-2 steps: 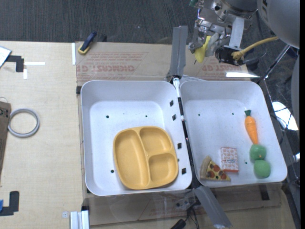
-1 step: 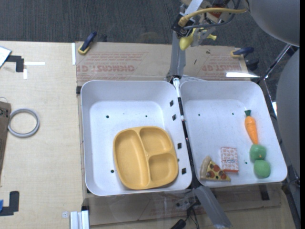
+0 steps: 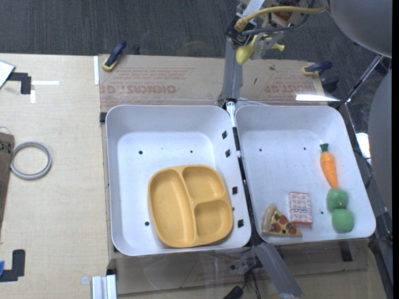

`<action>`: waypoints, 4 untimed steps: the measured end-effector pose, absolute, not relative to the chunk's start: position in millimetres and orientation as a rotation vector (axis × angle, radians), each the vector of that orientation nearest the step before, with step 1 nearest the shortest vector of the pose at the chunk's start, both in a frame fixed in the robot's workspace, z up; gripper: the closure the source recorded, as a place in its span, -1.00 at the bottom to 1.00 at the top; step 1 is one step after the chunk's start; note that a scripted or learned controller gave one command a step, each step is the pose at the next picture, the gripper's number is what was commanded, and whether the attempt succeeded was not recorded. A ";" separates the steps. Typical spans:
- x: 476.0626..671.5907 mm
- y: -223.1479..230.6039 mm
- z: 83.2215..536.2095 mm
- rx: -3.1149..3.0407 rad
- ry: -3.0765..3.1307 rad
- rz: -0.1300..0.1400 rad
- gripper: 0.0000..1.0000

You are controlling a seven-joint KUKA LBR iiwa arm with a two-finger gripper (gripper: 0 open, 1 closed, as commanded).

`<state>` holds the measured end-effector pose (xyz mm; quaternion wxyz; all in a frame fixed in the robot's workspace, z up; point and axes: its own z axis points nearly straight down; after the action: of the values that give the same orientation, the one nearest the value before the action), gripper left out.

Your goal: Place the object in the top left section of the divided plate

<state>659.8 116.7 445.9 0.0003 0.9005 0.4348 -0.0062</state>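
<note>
Gripper up beyond the bins' far edge, over cardboard; small smooth yellow object at its tip, grip state can't tell. Glossy yellow plate, rounded, three sections, all bare, sits at the near edge of the left bin. Right bin: tapered orange carrot by the right wall, two round green fruits near the right corner, flat pizza wedge and small red-white box at the near edge
</note>
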 end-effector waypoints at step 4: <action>636.3 194.4 463.9 3.072 0.633 -0.018 1.00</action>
<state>636.3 194.4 463.9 0.0027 0.9794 0.2018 -0.0059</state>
